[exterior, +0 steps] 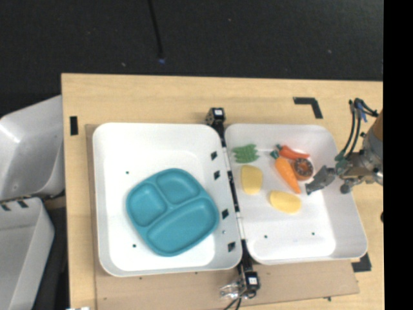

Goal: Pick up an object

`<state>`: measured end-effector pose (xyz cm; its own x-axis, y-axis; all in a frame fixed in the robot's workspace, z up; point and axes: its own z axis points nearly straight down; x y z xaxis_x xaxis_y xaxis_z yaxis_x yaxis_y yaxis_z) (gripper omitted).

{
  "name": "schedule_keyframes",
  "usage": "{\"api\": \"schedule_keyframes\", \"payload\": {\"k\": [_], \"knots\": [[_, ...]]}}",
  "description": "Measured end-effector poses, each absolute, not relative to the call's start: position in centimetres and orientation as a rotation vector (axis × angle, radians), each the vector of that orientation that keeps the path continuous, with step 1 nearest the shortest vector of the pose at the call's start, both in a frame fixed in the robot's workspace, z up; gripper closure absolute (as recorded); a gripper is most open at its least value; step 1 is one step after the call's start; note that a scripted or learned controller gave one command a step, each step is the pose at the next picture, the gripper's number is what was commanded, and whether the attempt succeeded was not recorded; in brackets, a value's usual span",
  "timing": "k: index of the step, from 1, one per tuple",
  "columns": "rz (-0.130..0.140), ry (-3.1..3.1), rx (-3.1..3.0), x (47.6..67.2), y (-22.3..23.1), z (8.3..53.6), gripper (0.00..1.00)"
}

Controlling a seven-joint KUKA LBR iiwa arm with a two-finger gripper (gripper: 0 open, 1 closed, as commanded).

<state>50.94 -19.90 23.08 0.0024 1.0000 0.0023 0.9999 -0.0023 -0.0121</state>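
Observation:
The right bin (322, 237) holds several toy foods: a green leafy piece (245, 152), a yellow block (251, 179), a yellow rounded piece (285, 201), an orange carrot (287, 174), a red-orange piece (294, 152) and a round dark red piece (303, 168). My gripper (319, 181) reaches in from the right edge of that bin. It sits low, just right of the round dark red piece and the carrot, and appears to touch neither. I see nothing held in it.
A blue divided plate (171, 210) lies in the left bin (110, 173). Black clips run along the seam between the bins (227, 192). The arm's wrist and cables (361, 154) stand over the right bin's right rim.

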Motion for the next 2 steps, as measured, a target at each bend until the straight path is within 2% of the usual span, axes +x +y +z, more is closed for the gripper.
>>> {"api": "schedule_keyframes", "payload": {"k": [1,2], "knots": [[0.0,-2.224,-2.221,51.2,-19.8,23.8,0.0],[0.003,-2.221,-2.22,50.4,-19.3,18.5,0.0]]}}
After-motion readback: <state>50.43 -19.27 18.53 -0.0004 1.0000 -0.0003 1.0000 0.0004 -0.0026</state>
